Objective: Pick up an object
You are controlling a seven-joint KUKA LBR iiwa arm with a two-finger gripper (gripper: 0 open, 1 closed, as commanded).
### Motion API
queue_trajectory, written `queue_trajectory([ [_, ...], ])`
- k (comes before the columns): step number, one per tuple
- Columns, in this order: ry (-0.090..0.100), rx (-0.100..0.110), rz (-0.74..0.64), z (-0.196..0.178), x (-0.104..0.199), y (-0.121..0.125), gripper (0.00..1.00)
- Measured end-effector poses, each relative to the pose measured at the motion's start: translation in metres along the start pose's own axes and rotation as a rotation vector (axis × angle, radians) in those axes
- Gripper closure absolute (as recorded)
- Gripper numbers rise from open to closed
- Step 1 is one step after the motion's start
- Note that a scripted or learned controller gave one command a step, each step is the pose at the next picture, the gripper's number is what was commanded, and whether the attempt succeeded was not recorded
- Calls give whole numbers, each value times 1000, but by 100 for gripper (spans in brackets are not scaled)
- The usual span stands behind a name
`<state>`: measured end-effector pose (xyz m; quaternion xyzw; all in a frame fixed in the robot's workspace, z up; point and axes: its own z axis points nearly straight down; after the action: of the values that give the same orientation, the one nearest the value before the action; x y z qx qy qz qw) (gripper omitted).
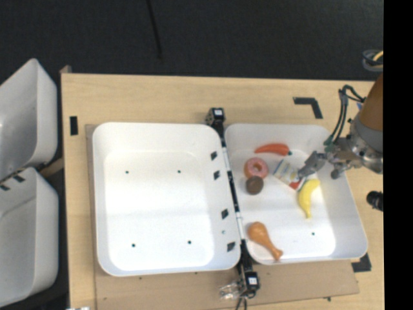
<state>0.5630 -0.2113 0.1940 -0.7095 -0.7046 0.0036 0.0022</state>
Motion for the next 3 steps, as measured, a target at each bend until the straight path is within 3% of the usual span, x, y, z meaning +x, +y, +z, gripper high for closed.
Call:
queue_trajectory([
  [1, 3, 1, -3, 99, -19, -43, 0],
  [2, 1, -11, -3, 83, -19, -38, 100],
  [3, 7, -10, -18, 94, 100, -21, 100],
])
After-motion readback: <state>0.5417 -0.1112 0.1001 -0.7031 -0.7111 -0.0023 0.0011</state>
